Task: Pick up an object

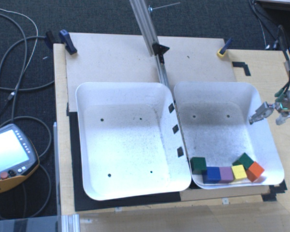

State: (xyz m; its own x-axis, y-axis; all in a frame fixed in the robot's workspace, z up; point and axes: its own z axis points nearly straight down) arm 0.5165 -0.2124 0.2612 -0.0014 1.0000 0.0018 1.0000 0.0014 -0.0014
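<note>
White bins sit side by side on the desk (111, 57). Right bin (261, 129) holds six blocks along its near wall: dark green cube (198, 165), blue cube (213, 174), purple cube (226, 173), yellow cube (239, 171), orange cube (255, 171), green block (244, 159) behind. Tool (268, 111) hangs at the right bin's far-right rim, well apart from the blocks; grip state: cannot tell. Left bin (87, 129) just beside.

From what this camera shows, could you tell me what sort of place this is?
Most likely a robotics lab test bench. Two white bins sit side by side on a clamped board, coloured blocks lie in the right one, a gripper reaches in from the right, and a teach pendant with cables lies on the carpet.
</note>
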